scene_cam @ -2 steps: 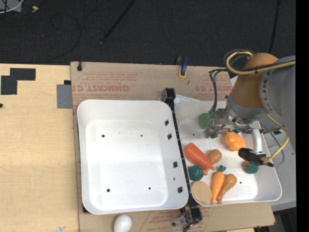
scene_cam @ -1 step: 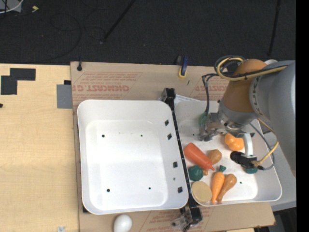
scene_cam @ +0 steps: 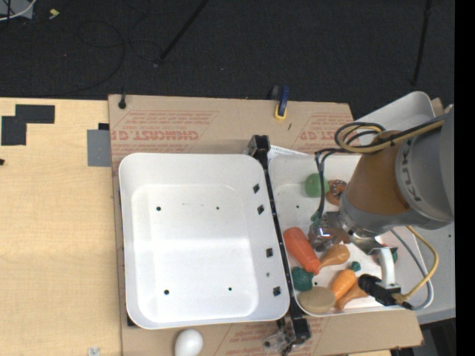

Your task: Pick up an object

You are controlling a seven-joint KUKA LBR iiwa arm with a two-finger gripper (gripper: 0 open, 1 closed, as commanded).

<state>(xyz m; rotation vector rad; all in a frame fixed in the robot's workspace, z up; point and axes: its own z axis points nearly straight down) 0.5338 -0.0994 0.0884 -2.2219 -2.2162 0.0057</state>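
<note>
The claw point(scene_cam: 323, 236) hangs low in the right white bin point(scene_cam: 291, 178); we cannot tell its state. Just beside it lies 1 long orange-red plastic carrot point(scene_cam: 301, 248), which we judge light, stiff and slick, best gripped across its middle.

The left bin point(scene_cam: 194, 236) has lots of open floor, so a hand could go in anywhere. The right bin point(scene_cam: 291, 176) is crowded. The big arm point(scene_cam: 386, 188) covers its middle, and toys sit close together near the front (an orange carrot point(scene_cam: 302, 248), a tan disc point(scene_cam: 318, 300)).
</note>
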